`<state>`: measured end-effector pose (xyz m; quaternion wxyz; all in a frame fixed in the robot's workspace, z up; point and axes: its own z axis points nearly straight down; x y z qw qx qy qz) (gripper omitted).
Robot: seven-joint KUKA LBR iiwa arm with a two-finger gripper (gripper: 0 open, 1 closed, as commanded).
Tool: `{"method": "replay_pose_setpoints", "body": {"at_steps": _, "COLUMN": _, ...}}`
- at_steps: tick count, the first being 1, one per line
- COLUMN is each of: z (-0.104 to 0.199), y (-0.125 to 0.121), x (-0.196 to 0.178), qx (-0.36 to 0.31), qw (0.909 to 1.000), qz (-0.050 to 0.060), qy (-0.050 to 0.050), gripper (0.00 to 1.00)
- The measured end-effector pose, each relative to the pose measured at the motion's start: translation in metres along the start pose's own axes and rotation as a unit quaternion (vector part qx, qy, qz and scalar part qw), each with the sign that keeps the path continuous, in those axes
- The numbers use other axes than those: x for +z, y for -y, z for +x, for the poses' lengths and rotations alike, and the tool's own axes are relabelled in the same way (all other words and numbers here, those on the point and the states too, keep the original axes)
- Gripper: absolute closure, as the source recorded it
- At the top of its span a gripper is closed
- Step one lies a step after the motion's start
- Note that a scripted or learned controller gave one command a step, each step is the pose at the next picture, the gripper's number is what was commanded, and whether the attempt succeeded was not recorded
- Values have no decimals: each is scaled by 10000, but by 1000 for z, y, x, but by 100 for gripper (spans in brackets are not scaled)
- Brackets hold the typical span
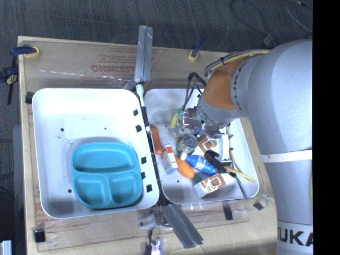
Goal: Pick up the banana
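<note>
A sliver of the yellow banana shows in the upper middle of the right bin, mostly hidden under the gripper. My gripper is low in that bin, right beside and over the banana, below the arm's orange band. The wrist and the clutter block the view of what lies under it.
The right bin also holds a metal can, a blue bottle, an orange carrot-like piece, a long orange item, a small white box and brown-and-white boxes. The left bin holds a blue divided tray.
</note>
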<state>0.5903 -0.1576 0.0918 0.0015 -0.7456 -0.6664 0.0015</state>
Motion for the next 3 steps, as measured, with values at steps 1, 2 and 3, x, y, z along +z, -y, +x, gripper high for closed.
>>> {"method": "replay_pose_setpoints", "body": {"at_steps": 1, "z": 4, "y": -9, "x": -34, "qx": -650, "qw": 9979, "qz": -10, "qy": 0, "gripper": 100}}
{"method": "replay_pose_setpoints", "body": {"at_steps": 2, "z": 4, "y": -9, "x": -34, "qx": -651, "qw": 9979, "qz": -11, "qy": 1, "gripper": 0}}
{"method": "replay_pose_setpoints", "body": {"at_steps": 3, "z": -28, "y": 25, "x": -13, "qx": -354, "qw": 9992, "qz": -169, "qy": 30, "gripper": 0}}
